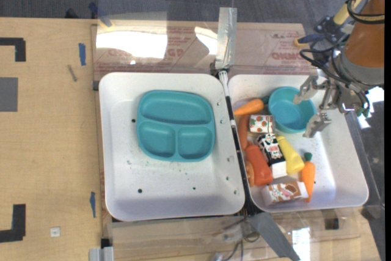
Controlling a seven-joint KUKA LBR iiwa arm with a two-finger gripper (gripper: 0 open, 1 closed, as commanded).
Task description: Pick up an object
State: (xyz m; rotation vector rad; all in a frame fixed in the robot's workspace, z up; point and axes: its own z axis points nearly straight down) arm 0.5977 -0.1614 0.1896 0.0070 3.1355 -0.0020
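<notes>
Gripper (314, 108) fingers spread (holding nothing) over the teal bowl's (288, 112) right rim.

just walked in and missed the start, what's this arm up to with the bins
A grey robot arm reaches in from the right, and its gripper hangs over the right bin, right at a teal bowl in the bin's far part. Nothing is visibly between its fingers, so no pick yet. Below the bowl lie toy foods: carrots, small cartons, a yellow bottle and a red bottle. The left bin holds a teal divided plate.
</notes>
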